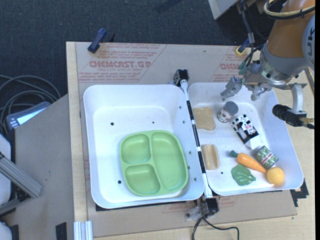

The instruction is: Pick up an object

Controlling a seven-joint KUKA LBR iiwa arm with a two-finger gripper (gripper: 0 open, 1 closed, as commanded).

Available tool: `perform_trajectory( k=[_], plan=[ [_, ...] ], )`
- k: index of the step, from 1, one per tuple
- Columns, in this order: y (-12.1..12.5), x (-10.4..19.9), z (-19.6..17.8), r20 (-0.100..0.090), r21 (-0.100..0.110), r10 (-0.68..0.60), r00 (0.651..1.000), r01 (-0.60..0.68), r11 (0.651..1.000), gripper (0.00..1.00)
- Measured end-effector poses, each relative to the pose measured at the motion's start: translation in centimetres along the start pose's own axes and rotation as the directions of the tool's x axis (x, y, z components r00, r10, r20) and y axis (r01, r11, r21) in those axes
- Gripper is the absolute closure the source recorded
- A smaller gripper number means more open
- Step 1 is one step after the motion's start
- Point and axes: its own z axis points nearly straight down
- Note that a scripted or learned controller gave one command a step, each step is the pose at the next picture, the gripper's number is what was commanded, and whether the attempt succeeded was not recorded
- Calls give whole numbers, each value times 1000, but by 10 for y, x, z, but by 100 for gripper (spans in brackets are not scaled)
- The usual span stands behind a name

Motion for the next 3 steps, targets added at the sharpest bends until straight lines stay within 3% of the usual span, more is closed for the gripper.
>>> perform_trajectory(
  k=[1,2,3],
  plan=[
    [11,-22,53,0,2,1,1000,-1,1000,0],
    [-1,-22,133,1,-1,1,1000,-1,1000,0],
    [11,-49,37,2,-4,1,1000,-1,1000,0]
  ],
)
